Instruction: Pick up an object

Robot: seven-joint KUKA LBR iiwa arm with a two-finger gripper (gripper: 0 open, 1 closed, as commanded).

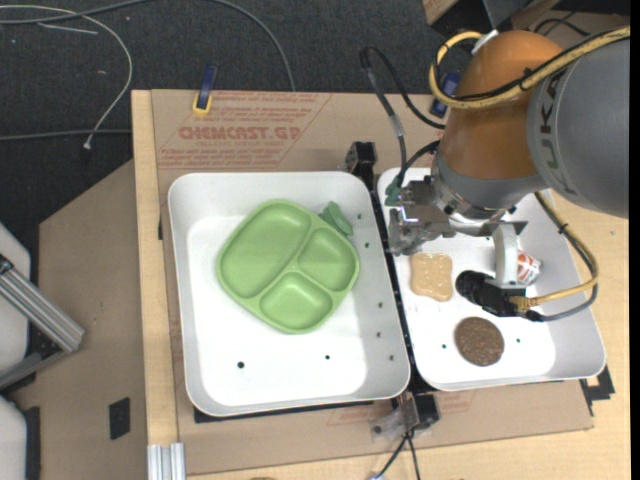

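In the right bin (570, 353) a tan toast-shaped piece (433, 276) lies near the left wall. Below it rests a round brown disc (480, 341). A small red and white item (524, 266) sits at the right, partly under the arm. My gripper (407, 226) hangs over the right bin's upper left corner, just above the toast piece and close to the wall between the bins. Nothing shows between its fingers from here. In the left bin (200, 368) lies a green divided plate (288, 265) with a small dark green piece (337, 218) at its upper right edge.
The grey arm with its orange band (500, 78) covers the upper part of the right bin. A cardboard sheet (240, 128) lies beneath both bins. A blue clip (206, 85) sits at its far edge. Cables run across the dark floor behind.
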